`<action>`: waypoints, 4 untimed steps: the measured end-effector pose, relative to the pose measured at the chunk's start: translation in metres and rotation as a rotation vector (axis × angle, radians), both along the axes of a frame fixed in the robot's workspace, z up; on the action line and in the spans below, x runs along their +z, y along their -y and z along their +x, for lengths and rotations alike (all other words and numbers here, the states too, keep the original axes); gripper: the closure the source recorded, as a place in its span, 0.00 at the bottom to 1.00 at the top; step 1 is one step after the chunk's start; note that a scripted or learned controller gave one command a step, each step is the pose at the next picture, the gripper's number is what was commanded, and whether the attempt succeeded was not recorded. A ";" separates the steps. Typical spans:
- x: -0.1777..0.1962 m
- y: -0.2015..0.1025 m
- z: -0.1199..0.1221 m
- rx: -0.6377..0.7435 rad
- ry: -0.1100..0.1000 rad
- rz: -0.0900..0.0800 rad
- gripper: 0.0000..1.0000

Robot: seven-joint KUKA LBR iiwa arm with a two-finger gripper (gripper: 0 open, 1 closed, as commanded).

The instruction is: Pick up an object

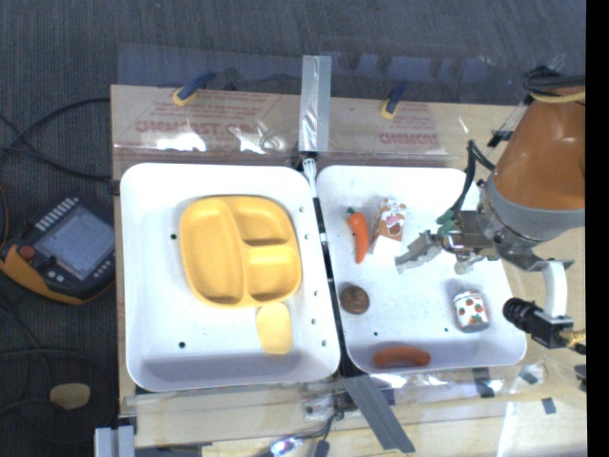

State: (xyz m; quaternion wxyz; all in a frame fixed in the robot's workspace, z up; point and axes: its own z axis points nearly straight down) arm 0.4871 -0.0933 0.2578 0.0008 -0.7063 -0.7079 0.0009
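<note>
The gripper (417, 252) hangs over the middle of the right bin (428, 184), empty, its two fingers reaching toward the bin's left wall; whether they stand apart or together I cannot tell from this slant.

The nearest candidate is the carrot (358, 235), lying near the right bin's left wall, toward the far edge. Its long axis runs roughly far-to-near along that wall, green top at the far end, tip toward the near edge. It looks like a light, stiff plastic toy, likely smooth and a bit slippery; a grip across its thicker upper half, jaws closing square to the long axis, seems safest.

Just beside it sits a small packet (390, 218), close enough to get in a finger's way. A brown disc (355, 300) lies nearer the near edge by the left wall, flat and hard to pinch. A sausage (401, 356) rests along the near edge, long axis parallel to it. A white die (470, 311) sits by the right wall.

The left bin (143, 284) holds a yellow tray (238, 248) and a yellow block (274, 329)
</note>
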 end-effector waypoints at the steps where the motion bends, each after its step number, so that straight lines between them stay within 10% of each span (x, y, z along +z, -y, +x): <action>1: -0.043 0.002 0.079 -0.166 -0.001 0.000 0.00; 2: -0.162 0.015 0.146 -0.214 0.001 -0.003 0.00; 3: -0.153 0.015 0.146 -0.214 -0.001 -0.003 1.00; 4: -0.027 -0.036 0.099 -0.317 -0.001 -0.002 1.00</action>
